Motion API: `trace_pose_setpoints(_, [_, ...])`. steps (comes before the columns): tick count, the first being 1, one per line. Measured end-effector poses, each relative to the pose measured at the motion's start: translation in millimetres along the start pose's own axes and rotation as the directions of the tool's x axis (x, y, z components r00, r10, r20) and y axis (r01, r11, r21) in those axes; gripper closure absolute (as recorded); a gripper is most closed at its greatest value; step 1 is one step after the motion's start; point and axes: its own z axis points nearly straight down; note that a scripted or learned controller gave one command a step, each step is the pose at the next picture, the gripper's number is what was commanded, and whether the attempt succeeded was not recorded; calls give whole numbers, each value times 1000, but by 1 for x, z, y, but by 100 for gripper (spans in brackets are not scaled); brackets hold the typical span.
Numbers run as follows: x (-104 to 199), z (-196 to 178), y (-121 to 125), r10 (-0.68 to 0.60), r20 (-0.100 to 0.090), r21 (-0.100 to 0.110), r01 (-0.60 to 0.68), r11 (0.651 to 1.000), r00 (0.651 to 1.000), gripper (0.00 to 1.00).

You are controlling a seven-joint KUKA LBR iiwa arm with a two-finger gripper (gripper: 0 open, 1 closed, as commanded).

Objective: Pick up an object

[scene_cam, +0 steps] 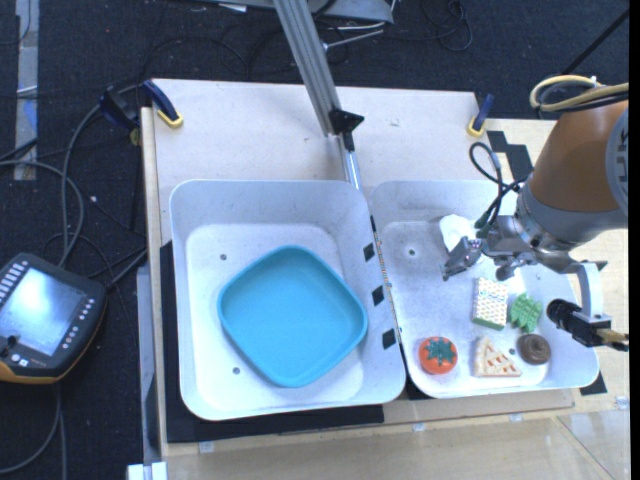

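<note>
My gripper (463, 259) hangs low over the right bin (410, 218), near its middle. A white crumpled object (455, 230) lies just behind it, touching or almost touching the gripper. In front of it to the right are a green-and-white patterned block (490, 303) and a green leafy toy (526, 311). Along the bin's front lie a red tomato toy (438, 354), a pizza-slice toy (495, 358) and a brown doughnut (534, 349). I see nothing held by the gripper.
The left bin (200, 218) holds a blue square tray (290, 313). A metal pole (315, 58) slants down to the wall between the bins. The arm's orange band (580, 163) looms over the right bin's far right. A teach pendant (40, 313) lies off the bench.
</note>
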Motion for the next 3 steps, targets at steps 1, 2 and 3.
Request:
trace_pose_setpoints(1, [-2, 63, 1, 1, 0, 2, -1, 1000, 1000, 0])
trace_pose_setpoints(2, [-1, 96, 1, 0, 0, -3, 0, 1000, 1000, 0])
trace_pose_setpoints(3, [-2, 85, 2, 1, 1, -5, -1, 1000, 1000, 100])
